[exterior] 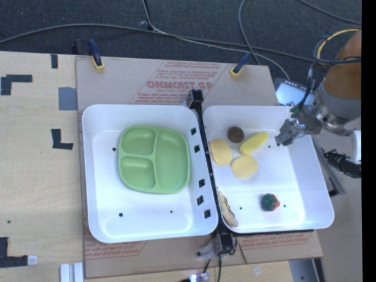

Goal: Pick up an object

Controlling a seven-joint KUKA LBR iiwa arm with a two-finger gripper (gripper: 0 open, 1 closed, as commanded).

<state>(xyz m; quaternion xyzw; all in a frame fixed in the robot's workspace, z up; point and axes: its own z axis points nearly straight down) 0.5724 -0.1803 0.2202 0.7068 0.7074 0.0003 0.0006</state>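
Yellow oblong piece (254,143) lies in right bin (305,175), long axis slanting up toward the gripper (288,133), just left of it. Claw state: cannot tell; nothing visibly held.

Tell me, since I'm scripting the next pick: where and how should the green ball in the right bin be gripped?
Probably across the middle of the green ball, coming straight down. It looks round, so any finger direction works, and it sits apart from the yellow pieces and the bin wall, leaving room all round.
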